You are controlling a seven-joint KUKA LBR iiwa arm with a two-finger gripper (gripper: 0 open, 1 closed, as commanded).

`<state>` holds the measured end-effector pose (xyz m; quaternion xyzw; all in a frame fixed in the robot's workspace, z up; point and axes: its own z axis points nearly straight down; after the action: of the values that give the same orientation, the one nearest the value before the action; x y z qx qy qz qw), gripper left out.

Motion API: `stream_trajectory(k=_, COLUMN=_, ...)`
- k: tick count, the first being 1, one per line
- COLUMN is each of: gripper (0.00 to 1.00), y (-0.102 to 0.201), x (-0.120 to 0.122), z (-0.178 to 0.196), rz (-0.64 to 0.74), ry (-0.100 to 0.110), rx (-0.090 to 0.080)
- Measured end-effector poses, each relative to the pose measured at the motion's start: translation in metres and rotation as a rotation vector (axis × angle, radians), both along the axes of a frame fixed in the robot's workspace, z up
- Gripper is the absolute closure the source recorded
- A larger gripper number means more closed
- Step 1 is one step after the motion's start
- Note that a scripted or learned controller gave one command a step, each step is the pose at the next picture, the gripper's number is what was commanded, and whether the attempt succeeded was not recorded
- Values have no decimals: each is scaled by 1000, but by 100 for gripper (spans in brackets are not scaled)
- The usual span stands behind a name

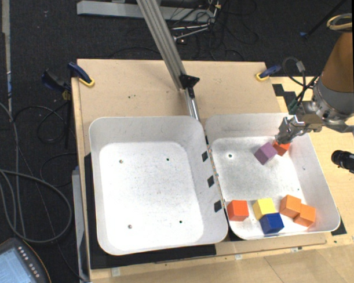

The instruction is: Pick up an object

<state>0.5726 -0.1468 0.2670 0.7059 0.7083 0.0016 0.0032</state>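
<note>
Arm: grey KUKA arm with orange band enters from the right, wrist angled down over the right bin's far-right part.
End effector: two-finger end effector, low in the right bin, tips at the small red-orange block; cannot tell how wide the fingers stand, nor whether the block sits between them.
Red-orange block: small red-orange cube, just under the end effector tips, touching or just beside the purple block; partly hidden by the tool.
Purple block: tilted purple cube, left of the red-orange one, resting on the bin floor in the upper middle of the right bin.
Right bin: shallow white plastic bin, speckled floor.
Front row, right bin: orange cube near the front-left corner; yellow cube beside it; blue cube touching the yellow one's front; two orange blocks close together at the front right.
Left bin: shallow white plastic bin, same speckled floor, sits alongside the right bin.
Bench: tan wooden bench carrying both bins, with clamps at the far corners.
</note>
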Motion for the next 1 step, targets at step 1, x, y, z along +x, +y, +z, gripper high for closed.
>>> stream_trajectory(k=1, gripper=100, y=52, x=3, z=-10, rz=4, ry=6, rx=3)
